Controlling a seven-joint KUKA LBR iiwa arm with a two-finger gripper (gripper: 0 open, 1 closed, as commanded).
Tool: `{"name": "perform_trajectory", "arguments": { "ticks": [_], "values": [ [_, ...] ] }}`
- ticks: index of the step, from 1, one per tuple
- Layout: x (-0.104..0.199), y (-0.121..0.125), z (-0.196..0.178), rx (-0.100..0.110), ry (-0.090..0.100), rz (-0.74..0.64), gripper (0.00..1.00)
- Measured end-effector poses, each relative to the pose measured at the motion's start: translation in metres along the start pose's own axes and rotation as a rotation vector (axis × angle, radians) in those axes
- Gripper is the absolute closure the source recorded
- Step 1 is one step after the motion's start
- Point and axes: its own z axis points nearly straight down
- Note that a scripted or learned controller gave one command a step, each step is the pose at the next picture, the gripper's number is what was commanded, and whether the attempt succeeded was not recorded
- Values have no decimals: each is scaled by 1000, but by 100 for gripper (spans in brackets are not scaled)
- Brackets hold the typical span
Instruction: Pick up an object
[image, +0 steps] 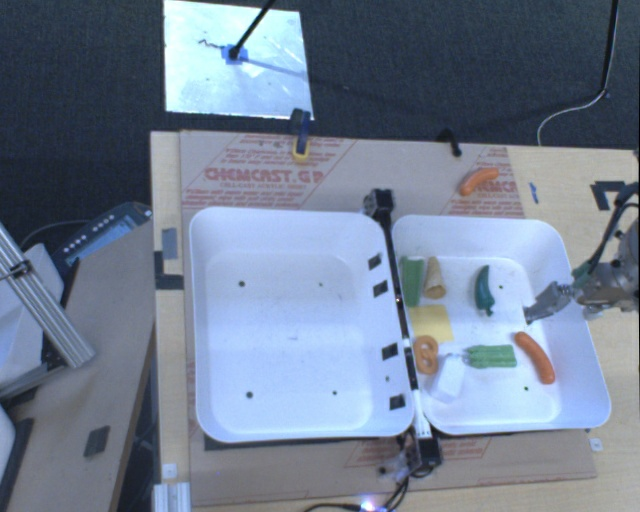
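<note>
We've got the gripper (548, 300) hanging over the right bin (575, 262) near its right wall, nothing visibly in it, and honestly we can't tell whether the jaws are apart or together. All the loot sits in that bin, probably dumped loose: an orange sausage (534, 357) closest to the jaws, a ribbed green block (490, 356), a dark green pepper (483, 288), a flat yellow square (432, 322), a cone (434, 279). The left bin (215, 250) is smooth white plastic.
</note>
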Motion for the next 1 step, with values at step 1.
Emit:
{"name": "perform_trajectory", "arguments": {
  "ticks": [1],
  "values": [
    [-9,-6,126,25,6,4,0]
  ]
}}
